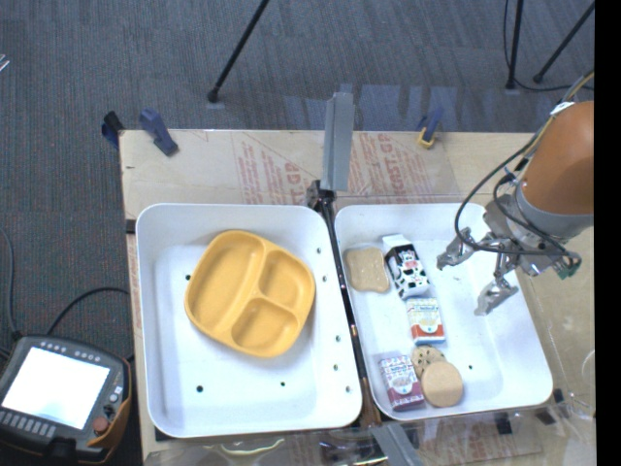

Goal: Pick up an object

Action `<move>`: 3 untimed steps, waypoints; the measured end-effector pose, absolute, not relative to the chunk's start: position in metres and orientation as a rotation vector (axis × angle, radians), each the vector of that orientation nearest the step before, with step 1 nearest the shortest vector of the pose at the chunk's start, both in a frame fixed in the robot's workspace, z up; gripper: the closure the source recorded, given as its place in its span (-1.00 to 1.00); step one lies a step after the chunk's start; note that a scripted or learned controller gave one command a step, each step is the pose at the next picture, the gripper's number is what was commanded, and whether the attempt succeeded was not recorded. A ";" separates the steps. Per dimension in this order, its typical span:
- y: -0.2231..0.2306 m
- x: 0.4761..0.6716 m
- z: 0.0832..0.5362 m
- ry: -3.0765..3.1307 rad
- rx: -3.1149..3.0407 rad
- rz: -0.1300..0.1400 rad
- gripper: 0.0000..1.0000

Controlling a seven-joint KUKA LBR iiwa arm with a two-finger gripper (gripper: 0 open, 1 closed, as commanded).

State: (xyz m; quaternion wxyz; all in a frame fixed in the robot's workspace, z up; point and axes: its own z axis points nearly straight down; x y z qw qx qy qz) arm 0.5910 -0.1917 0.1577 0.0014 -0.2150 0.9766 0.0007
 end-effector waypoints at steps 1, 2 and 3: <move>-0.095 0.642 0.112 3.111 -0.435 0.007 -1.00; -0.142 0.646 0.206 3.078 0.591 0.000 -1.00; -0.139 0.647 0.214 3.082 0.581 0.000 1.00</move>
